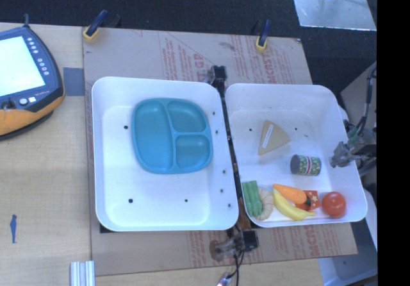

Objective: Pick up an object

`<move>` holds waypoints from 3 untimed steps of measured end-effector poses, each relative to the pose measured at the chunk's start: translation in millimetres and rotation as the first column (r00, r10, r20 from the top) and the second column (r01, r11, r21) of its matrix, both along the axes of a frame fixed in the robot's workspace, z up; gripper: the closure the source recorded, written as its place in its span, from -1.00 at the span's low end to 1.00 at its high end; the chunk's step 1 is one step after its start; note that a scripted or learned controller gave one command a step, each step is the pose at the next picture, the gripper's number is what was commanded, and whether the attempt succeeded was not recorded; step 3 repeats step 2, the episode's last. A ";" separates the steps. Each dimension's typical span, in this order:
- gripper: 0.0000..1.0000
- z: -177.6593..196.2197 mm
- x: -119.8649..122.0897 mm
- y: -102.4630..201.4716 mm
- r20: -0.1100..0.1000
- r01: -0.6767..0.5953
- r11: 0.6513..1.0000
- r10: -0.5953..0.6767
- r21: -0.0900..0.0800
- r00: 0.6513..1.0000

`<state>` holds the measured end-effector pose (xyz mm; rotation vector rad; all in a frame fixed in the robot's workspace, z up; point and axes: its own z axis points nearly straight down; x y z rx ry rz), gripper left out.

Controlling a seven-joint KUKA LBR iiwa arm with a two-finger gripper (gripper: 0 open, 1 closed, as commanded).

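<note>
The right bin [282,95] holds a tan wedge [273,138], a small dark can [305,165], a red tomato [333,204], an orange carrot [289,193], a yellow banana [288,208] and a green vegetable [252,198]. In the left bin [109,150] lies a blue divided plate [172,135]. My gripper [346,153] sits at the right bin's right rim, just right of the can, with nothing seen between its fingers.
A teach pendant [25,83] with an orange underside lies at the far left of the bench. Clamps [95,24] hold the cardboard sheet at its back edge. Cables and a fitting [232,246] sit at the front between the bins.
</note>
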<state>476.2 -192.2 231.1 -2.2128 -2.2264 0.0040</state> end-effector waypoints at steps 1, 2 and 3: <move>1.00 26.9 0.5 -0.8 0.003 0.002 1.000 -0.002 0.000 1.000; 1.00 4.7 0.2 4.7 0.001 0.000 1.000 0.000 0.000 1.000; 1.00 4.7 0.2 4.7 0.001 0.000 1.000 0.000 0.000 1.000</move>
